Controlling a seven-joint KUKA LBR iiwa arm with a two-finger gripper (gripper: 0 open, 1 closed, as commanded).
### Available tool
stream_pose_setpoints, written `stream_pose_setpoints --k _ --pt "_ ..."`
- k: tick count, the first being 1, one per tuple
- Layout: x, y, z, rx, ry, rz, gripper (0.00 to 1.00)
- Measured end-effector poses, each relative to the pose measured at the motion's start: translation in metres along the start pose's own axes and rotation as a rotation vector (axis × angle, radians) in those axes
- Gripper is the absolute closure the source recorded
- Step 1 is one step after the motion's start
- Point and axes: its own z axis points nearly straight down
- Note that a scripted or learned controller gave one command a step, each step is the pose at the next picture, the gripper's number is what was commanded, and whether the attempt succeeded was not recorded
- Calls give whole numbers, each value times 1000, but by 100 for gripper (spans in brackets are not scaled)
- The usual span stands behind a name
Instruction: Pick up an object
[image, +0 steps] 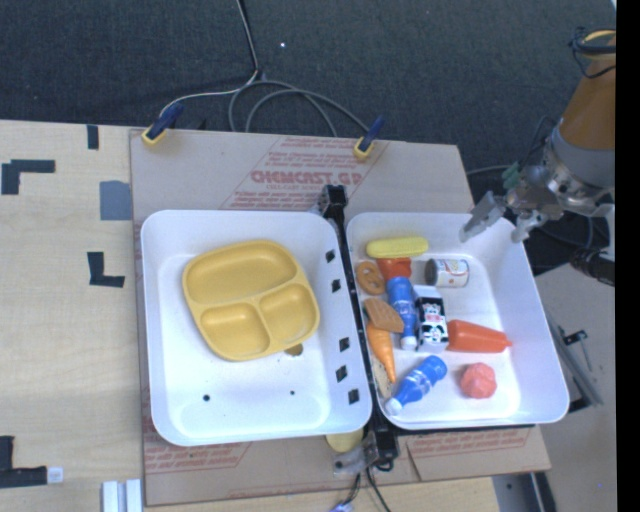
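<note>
The gripper (497, 217) hangs over the top right edge of the right bin (530, 290), its two fingers spread apart and holding nothing. Just below and left of it lies a small can (447, 271). Farther down are an orange carrot (478, 337) and a pink ball (479, 380).
</note>
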Motion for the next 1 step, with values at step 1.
stream_pose_setpoints --k 1 --pt "47 -34 130 7 8 1 0"
